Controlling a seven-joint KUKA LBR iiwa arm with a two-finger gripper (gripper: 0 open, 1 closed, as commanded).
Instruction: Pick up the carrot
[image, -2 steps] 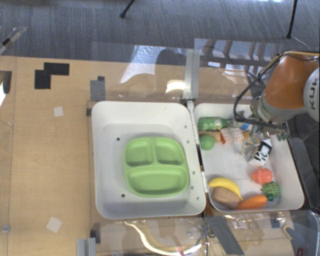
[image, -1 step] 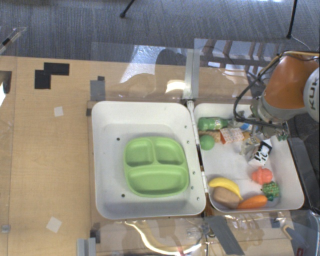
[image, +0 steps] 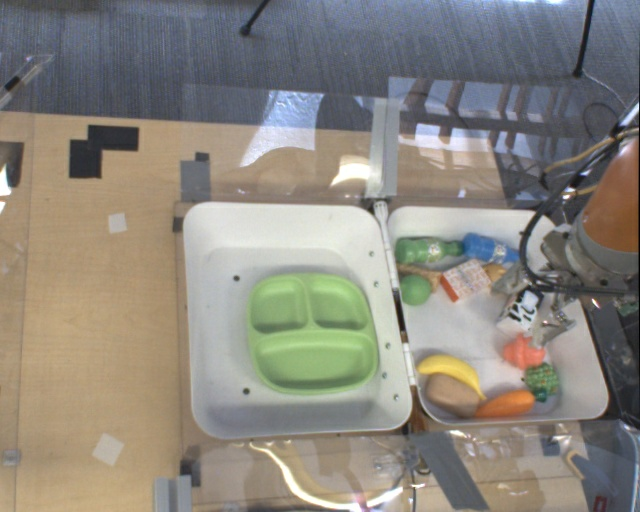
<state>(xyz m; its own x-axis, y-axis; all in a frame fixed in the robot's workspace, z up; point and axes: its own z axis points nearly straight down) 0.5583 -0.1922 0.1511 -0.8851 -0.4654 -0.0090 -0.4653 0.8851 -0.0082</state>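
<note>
Showing the grey two-finger gripper (image: 545, 325) low in the right white bin (image: 598, 395), above a salmon-pink toy (image: 522, 352); jaw state cannot be told. The orange carrot (image: 506, 404) lies apart by the near wall, between potato (image: 453, 396) and broccoli (image: 542, 380), ungrasped.

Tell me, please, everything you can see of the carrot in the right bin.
The carrot is a smooth, glossy orange piece, plastic by its look, tapering toward its left end. It lies flat, nearly level with the front wall of the right bin, in that bin's front part. Its left tip meets a brown potato-like piece below the banana; its right end sits against a green leafy piece. The gripper is above it, apart.
</note>
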